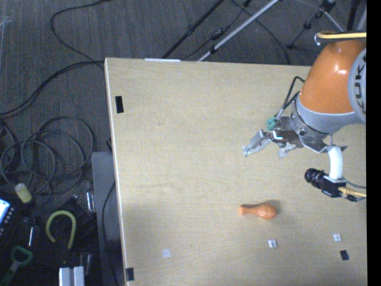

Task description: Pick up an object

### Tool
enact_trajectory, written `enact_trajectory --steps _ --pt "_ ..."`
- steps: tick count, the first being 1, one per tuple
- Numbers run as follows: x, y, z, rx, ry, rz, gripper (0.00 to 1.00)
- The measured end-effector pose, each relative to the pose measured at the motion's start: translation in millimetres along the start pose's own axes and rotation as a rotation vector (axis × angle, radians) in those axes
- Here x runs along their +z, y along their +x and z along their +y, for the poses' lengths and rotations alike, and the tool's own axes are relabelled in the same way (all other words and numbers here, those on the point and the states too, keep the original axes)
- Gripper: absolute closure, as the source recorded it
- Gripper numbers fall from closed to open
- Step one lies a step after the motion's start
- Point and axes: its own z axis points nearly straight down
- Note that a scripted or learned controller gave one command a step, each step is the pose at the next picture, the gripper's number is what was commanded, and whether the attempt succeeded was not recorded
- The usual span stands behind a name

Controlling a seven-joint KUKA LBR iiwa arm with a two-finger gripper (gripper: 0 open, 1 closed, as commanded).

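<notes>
The approach is in hand: the gripper hangs at right of centre with its jaws seemingly spread and nothing between them, though the view is coarse. The orange pear-shaped object lies lower in the frame, well apart from it. Next it must travel toward the frame's bottom and descend; the bare table offers open room, its edges far off.

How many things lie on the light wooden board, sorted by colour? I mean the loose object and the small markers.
Orange: 1, the pear-shaped object
Black: 3, markers at and
Pale or white: 3, small squares at and
Total: 7
</notes>
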Motion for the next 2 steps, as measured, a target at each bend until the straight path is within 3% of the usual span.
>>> enact_trajectory --steps 1,2 --pt "93 -117 38 -0.051 -0.001 -0.002 0.00" --pt "144 -118 127 -0.146 -0.002 -0.002 0.00"
